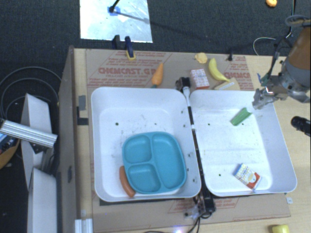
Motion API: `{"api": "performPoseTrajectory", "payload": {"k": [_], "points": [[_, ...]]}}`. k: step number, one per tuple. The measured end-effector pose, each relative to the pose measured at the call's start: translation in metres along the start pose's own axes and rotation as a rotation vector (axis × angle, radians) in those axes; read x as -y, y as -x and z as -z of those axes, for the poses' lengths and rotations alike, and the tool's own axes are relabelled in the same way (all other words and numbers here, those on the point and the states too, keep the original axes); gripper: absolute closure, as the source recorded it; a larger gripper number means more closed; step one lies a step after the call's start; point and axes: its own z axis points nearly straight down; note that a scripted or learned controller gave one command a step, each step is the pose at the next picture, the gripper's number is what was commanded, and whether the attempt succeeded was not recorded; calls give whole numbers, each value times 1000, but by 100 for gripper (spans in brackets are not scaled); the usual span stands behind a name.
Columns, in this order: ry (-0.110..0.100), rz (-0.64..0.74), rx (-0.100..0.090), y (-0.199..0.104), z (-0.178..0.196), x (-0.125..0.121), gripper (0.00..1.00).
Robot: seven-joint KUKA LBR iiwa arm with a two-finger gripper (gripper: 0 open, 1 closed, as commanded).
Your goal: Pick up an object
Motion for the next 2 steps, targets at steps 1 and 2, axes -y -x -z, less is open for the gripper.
{"api": "performPoseTrajectory", "payload": {"k": [1, 2], "points": [[-4, -1, -1, -1, 0, 3, 0], [-5, 0, -1, 31, -121, -63, 0]]}}
